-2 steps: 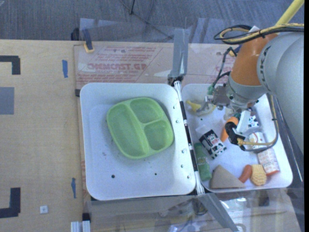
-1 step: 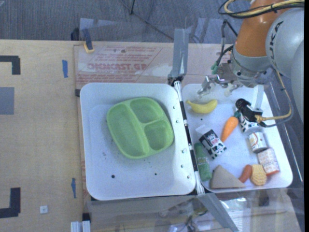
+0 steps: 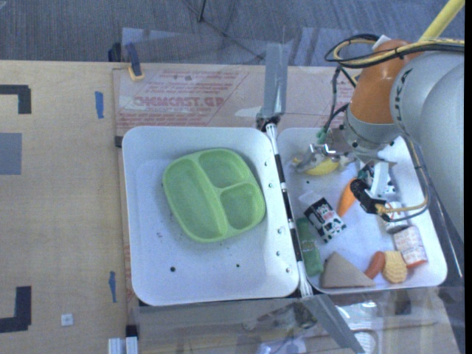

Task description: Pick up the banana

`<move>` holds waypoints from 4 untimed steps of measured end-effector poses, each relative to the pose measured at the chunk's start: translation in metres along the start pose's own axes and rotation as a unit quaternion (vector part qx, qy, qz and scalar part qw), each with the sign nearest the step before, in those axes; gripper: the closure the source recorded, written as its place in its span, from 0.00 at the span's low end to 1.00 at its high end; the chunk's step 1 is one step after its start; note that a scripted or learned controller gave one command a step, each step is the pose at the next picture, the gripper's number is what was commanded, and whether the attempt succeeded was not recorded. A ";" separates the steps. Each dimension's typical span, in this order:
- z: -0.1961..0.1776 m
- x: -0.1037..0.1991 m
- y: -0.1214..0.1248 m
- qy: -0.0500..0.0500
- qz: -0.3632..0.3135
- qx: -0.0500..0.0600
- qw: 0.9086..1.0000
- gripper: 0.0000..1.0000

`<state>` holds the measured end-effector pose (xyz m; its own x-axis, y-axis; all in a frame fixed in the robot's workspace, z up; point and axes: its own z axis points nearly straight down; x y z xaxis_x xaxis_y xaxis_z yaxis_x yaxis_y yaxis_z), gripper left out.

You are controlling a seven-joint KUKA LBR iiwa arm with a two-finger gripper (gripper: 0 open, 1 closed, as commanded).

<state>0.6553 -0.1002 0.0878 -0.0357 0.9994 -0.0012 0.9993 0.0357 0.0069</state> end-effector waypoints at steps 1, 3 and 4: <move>-0.010 0.000 0.001 -0.001 0.000 -0.001 1.000 1.00; -0.167 0.046 0.015 0.000 -0.053 0.001 0.999 1.00; -0.167 0.047 0.015 0.000 -0.054 0.002 0.999 0.00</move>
<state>0.6675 -0.0530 0.2552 -0.1423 0.9898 -0.0019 0.9898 0.1423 0.0035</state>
